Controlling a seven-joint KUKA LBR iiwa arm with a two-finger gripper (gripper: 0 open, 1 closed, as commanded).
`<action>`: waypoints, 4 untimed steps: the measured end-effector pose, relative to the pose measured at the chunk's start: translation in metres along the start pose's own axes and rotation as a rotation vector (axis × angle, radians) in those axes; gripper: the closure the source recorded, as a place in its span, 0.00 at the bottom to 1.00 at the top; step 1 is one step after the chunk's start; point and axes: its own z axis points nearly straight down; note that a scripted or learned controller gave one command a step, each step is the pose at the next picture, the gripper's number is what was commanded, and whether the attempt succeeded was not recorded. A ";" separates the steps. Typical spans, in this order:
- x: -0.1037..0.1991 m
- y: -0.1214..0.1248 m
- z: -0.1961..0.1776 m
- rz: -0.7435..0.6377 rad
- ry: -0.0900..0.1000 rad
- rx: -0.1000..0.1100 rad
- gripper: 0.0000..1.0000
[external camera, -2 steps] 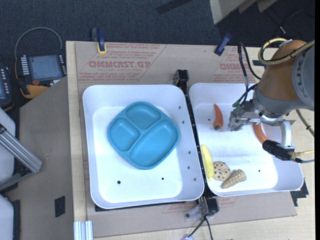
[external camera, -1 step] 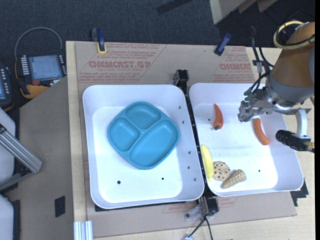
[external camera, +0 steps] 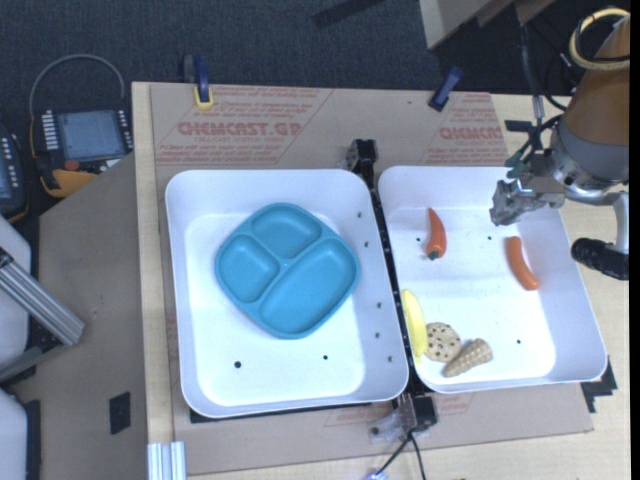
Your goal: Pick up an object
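Left bin [external camera: 190, 268]: a blue divided plate [external camera: 287, 268] is seen lying flat near its middle, three compartments. Judged rigid plastic, light but broad and low-rimmed; a two-finger pinch would have to be taken on the rim, and slipping is likely.

Right bin [external camera: 570, 318]: small toy foods are scattered on its floor. An orange sausage [external camera: 521, 263] is laid at a slant toward the right side, just below the gripper. A red chilli pepper [external camera: 435, 234] with a green stem end is found left of centre, well apart from the sausage. A yellow banana-like piece [external camera: 413, 320] is pressed along the left wall. Beside it, a chocolate-chip cookie [external camera: 440, 340] and a waffle cone [external camera: 468, 357] are seen touching or nearly so.

Handling, as judged: all small pieces are taken for hollow or solid plastic, light, stiff, somewhat slick. The sausage is the nearest candidate; it would best be gripped across its narrow middle, fingers set crosswise to its length. The banana is poorly placed against the wall.

Arm: reached in from the right, orange band visible above the wrist, gripper [external camera: 513, 206] held over the upper right part of the right bin. Whether it is parted or closed cannot be told; nothing is seen held.
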 end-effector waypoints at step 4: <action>0.160 -0.043 -0.011 -0.005 0.005 0.012 1.00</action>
